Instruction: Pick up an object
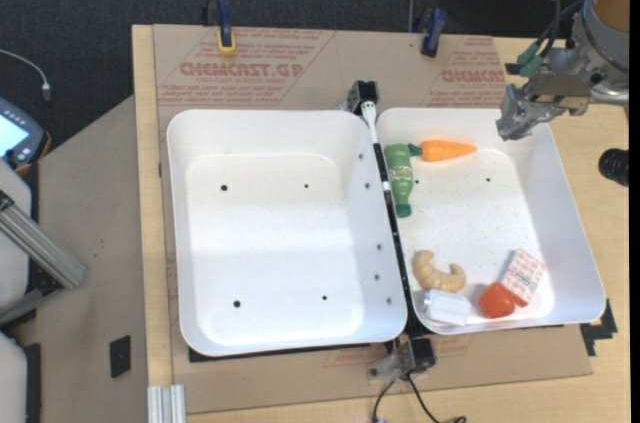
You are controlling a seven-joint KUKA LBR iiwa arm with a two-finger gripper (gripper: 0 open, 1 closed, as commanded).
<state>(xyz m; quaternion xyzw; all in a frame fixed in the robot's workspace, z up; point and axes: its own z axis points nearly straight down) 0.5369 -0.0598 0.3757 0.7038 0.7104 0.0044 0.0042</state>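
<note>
The right bin [560, 201] holds several objects. An orange carrot [447, 150] lies at its back, next to a green bottle [400, 177] along the left wall. Toward the front lie a tan peanut-shaped piece [440, 273], a white block [447, 307], a red tomato [497, 301] and a small pink-and-white carton [524, 273]. My gripper [515, 123] hangs over the back right corner of this bin, to the right of the carrot and apart from it. Nothing shows between its fingers.
The left bin [270, 221] sits beside the right one, with a black clamp [362, 96] at the seam between them. Blue clamps [432, 29] hold the cardboard board at the back. Cables hang behind the arm.
</note>
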